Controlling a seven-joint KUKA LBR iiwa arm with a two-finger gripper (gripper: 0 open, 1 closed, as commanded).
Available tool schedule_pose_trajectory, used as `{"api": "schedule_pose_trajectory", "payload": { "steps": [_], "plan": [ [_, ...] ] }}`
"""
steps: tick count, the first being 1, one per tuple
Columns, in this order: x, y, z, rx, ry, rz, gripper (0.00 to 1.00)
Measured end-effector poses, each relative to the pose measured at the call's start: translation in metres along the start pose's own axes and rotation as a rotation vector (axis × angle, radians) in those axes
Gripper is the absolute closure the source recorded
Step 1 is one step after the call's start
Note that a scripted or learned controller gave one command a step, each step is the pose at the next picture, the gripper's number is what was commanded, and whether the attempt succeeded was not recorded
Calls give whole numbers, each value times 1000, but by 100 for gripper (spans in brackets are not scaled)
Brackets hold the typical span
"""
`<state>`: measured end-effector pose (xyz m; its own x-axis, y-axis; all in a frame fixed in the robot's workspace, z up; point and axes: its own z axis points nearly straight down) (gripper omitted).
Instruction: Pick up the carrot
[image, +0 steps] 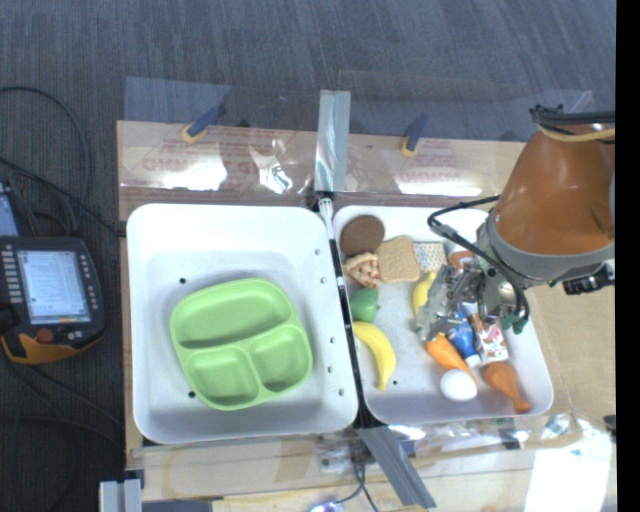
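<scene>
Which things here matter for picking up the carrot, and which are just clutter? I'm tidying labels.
For the job:
carrot
pincer

Lying about:
egg
banana
cracker
green tray
handheld screen

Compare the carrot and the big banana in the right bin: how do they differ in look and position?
The carrot is orange, short and tapered; the banana is yellow, longer and curved. The carrot lies right under the gripper, beside the white egg; the banana lies apart from the gripper, near the bin's left wall, below a green item. Both rest on the floor of the right bin.
</scene>
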<state>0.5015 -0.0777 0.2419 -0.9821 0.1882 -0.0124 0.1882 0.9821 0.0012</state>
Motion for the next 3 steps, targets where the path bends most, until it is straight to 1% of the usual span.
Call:
{"api": "schedule_pose_trajectory", "payload": {
  "steps": [1, 2, 3],
  "plan": [
    [2, 0, 4, 1, 10, 1, 0],
    [10, -27, 151, 1, 0, 57, 0],
    [8, -26, 140, 1, -8, 55, 100]
  ]
}}
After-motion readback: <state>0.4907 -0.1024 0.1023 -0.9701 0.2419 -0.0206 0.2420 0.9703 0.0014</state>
